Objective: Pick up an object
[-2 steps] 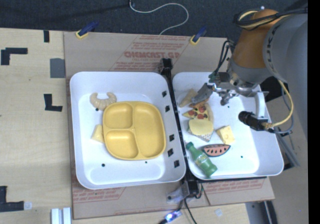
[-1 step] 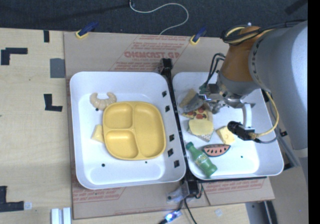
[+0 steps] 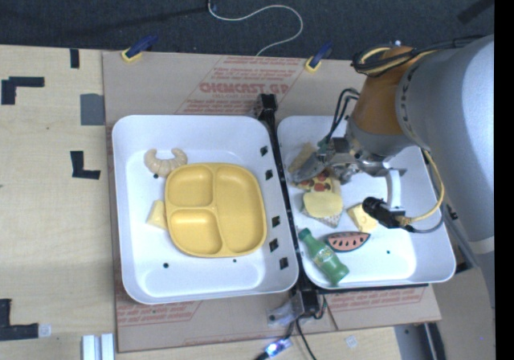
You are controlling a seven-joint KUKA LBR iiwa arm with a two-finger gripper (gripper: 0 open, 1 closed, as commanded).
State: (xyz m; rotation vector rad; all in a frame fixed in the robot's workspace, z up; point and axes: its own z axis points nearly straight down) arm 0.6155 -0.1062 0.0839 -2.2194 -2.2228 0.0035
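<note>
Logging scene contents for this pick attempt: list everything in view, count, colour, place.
white bins: 2, white, side by side on the bench
divided plate: 1, yellow, left bin centre
croissant toy: 1, tan, left bin, above the plate
wedge: 1, pale yellow, left of the plate, partly under it
green bottle: 1, green, right bin, lower left
watermelon slice: 1, red and green, beside the bottle
pale round piece: 1, yellowish, right bin
arm: 1, grey with orange band, over right bin
gripper: 1, low among small items in right bin

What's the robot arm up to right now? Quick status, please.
Gripper low in right bin, over the toy pile. No object seen held. Green bottle, watermelon slice lie nearby. Yellow tray sits in left bin.
</note>
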